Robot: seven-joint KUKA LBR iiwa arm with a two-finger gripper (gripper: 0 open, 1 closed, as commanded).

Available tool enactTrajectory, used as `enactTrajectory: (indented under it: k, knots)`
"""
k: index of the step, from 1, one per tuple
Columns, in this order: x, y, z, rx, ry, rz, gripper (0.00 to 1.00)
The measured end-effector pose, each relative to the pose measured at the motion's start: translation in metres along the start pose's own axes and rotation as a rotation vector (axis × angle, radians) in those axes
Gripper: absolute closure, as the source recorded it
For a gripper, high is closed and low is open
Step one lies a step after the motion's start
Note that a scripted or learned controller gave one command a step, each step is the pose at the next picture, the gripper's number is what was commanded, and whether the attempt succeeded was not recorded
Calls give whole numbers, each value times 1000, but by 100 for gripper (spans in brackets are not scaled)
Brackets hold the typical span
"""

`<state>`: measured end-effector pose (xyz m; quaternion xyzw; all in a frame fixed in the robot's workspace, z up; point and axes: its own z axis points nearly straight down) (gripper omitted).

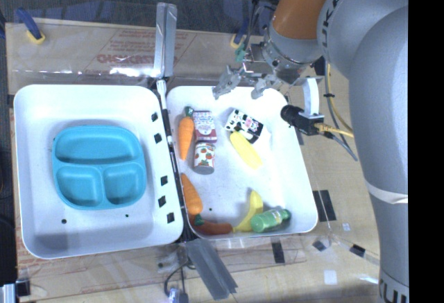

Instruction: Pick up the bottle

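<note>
- One bottle (269, 220) to pick: green, small, lying on its side in the right bin (300, 177), at the bin's near edge close to the near-right corner.
- Its left end touches, or sits just beside, a yellow banana (251, 209); a red pepper (213, 228) and a carrot (191, 195) lie further left along the same edge.
- Claw (242, 82) hangs over the far rim of the right bin, fingers spread apart, nothing between them. Well apart from the bottle, which is at the opposite edge.
- Handling, my read: looks like light plastic, stiff enough for a firm pinch, smooth and round, so it will likely roll or squirt out if the fingers close off-centre.
- Grip point: across the middle of the body, fingers straddling the short axis, closing square to the long axis.
- Risks: bin wall just behind it limits finger room on the near side; the banana crowds the left end, so bias toward the right half of the body.
- The left bin (28, 156) holds a blue divided tray (99, 164); not relevant.
</note>
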<state>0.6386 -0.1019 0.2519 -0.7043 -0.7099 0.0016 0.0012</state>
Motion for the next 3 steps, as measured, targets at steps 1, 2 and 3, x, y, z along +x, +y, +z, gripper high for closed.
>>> enactTrajectory:
  k: [1,2,3]
  knots:
    - [-35,-33,155,-12,-1,74,0]
    - [-94,8,95,-4,0,195,0]
    - [-88,0,103,0,2,66,0]
